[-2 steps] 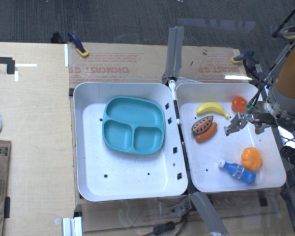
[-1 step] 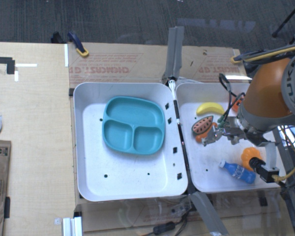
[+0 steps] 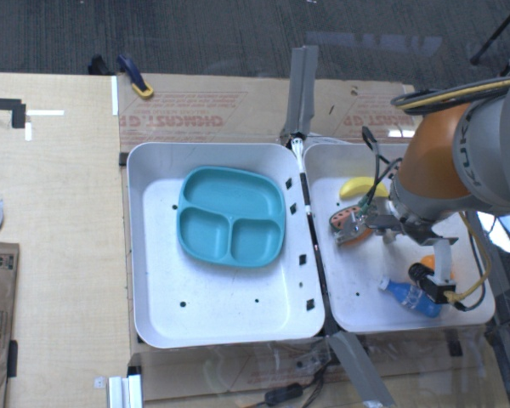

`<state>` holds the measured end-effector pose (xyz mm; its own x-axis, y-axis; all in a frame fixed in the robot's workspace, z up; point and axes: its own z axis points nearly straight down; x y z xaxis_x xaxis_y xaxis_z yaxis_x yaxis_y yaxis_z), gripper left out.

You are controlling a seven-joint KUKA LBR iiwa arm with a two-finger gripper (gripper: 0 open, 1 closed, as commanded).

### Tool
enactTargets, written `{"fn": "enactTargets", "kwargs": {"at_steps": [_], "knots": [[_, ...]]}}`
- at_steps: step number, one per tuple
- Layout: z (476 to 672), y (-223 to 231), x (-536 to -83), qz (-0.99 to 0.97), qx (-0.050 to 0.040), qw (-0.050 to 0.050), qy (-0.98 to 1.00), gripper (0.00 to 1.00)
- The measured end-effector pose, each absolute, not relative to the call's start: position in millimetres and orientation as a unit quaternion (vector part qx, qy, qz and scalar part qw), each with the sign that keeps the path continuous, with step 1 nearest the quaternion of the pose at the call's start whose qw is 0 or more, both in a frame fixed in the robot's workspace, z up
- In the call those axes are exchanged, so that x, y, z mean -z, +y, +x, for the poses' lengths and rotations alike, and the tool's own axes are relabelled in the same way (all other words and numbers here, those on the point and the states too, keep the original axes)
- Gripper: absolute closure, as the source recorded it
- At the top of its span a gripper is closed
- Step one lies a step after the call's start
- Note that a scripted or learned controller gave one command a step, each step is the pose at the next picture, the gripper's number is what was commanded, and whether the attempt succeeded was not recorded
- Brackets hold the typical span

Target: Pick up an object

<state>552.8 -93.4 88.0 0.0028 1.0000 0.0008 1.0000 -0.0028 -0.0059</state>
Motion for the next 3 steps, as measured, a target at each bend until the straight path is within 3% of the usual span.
{"fn": "enactTargets", "kwargs": {"at_steps": [1,2,3], "knots": [[586.1,-96,-88,-0.708,-0.0017,0.002,-0.707,0.0],[585.0,-98,-93,-0.71,-0.0037,0.004,-0.705,1.0],[606.7,-44,-188,-0.706,-0.0024,0.002,-0.708,1.0]]}}
